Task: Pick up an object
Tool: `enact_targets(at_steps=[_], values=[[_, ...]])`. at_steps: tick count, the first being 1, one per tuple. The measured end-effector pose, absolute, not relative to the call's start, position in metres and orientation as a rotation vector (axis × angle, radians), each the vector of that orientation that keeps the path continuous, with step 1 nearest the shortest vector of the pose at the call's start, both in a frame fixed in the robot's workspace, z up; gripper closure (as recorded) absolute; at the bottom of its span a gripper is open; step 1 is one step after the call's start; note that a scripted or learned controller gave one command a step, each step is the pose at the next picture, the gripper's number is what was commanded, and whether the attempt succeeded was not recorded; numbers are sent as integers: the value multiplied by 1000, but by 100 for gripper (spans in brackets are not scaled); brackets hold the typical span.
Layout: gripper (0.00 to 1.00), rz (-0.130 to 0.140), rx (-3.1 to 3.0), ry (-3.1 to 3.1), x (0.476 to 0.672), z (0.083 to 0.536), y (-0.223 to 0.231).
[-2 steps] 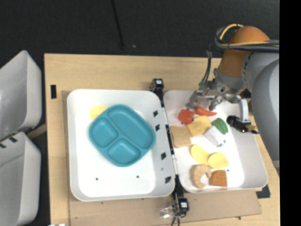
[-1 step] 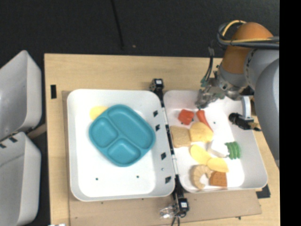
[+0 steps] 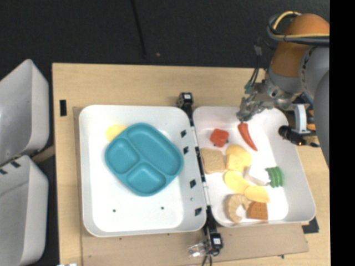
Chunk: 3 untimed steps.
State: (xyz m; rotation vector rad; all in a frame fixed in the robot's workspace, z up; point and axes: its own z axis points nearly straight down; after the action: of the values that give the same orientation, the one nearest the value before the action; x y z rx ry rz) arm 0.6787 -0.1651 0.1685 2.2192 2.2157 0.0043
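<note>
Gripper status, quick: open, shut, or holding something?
Gripper: cannot tell; it sits above the red chili pepper at the right bin's far edge, with nothing visibly held.

A yellow item [image 3: 115,131] in the left bin [image 3: 94,204] lies mostly under the blue tray [image 3: 144,158], so its kind is unclear. The gripper [image 3: 246,113] is too small and blurred to read. The arm [image 3: 297,60] is cut off at the right edge.
</note>
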Motion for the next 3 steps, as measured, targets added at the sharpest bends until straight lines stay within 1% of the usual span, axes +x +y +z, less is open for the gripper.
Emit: enact_targets(at_steps=[1,2,3], values=[[100,5,2218,2216,678,219,-175],[100,2,2217,2222,678,242,-176],[100,-2,2218,2225,652,235,-141]])
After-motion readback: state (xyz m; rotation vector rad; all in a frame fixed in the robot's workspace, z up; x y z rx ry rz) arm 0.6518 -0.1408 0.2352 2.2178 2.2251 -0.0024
